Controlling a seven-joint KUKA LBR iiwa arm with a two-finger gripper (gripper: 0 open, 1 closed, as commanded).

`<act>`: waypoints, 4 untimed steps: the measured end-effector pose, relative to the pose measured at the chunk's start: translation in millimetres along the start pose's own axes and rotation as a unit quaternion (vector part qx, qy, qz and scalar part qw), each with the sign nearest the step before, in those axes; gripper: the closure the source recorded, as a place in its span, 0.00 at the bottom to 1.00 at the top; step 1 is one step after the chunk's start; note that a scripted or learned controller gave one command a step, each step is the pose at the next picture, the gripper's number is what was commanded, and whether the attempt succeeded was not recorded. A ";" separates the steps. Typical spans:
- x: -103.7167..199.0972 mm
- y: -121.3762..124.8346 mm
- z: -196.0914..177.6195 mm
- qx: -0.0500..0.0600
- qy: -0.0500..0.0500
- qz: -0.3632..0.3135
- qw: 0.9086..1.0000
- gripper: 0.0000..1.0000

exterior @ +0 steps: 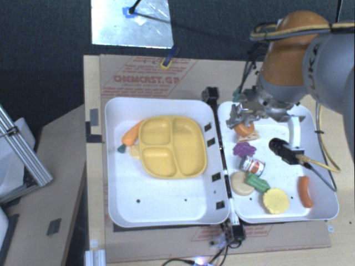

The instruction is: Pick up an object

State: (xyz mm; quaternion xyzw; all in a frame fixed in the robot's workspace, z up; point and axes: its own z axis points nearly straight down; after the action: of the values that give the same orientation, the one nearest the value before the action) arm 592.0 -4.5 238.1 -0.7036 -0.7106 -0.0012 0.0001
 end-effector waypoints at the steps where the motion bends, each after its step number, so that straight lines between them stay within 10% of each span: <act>1: 42.8 -13.8 4.9 0.001 0.000 0.001 1.000 1.00; 2: 106.6 -22.9 11.9 0.001 0.000 0.000 1.000 1.00; 4: 108.3 -18.2 4.2 0.000 0.000 0.002 1.000 1.00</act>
State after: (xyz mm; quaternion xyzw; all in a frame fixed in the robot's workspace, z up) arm 572.7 103.6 234.1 -0.7052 -0.7090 -0.0011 -0.0004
